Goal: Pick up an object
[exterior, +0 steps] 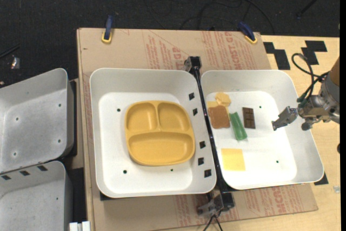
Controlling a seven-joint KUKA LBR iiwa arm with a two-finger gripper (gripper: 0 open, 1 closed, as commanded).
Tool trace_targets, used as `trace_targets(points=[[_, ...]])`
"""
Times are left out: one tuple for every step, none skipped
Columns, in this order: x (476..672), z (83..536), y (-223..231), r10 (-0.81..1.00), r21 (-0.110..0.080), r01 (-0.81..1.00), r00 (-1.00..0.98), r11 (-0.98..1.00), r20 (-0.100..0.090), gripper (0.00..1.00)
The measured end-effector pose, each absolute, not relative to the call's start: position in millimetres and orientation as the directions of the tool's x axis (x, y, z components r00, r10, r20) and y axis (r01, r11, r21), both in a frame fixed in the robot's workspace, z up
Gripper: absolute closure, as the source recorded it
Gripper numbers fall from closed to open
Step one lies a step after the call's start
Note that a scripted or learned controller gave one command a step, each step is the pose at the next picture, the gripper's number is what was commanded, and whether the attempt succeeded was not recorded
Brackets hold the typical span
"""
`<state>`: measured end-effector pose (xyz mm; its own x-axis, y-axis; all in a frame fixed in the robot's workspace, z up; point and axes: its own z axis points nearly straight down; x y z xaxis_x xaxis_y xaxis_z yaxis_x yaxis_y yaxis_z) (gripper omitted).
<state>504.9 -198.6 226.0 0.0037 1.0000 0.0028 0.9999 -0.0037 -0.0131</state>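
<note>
- Two shallow white bins lie side by side on a cardboard-covered bench; the left bin [108,116] carries a yellow divided tray [160,132], the largest loose thing, set flat in the middle of that bin, well apart from the gripper and likely too broad for a two-finger pinch.
- The right bin [281,170], next to the tray's bin, holds the small candidates, which lie towards its tray-side half, probably so any one of them can be taken from above.
- A yellow square [233,159] lies flat, farthest down the view from the rest of the group and nearest the bin's front wall.
- A brown block [219,116] sits closest to the tray side, touching or just beside a green bar [238,126].
- A dark chocolate-coloured piece [248,117] lies just beyond the green bar, on the gripper's side.
- A small yellow round piece [223,99] sits just above the brown block.
- The gripper [294,116] hangs over the right bin's outer edge, far from the tray, with nothing between its fingers; they look spread apart, ready for a descent not yet made.
</note>
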Motion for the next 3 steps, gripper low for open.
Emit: trace_targets(points=[[507.8,233,-198,1.0,0.0,1.0,0.0,0.0,-0.001,0.0],[512.8,180,-206,1.0,-0.004,1.0,0.002,-0.002,0.001,0.0],[509.0,118,-199,1.0,-0.006,1.0,0.001,-0.001,0.002,0.0]])
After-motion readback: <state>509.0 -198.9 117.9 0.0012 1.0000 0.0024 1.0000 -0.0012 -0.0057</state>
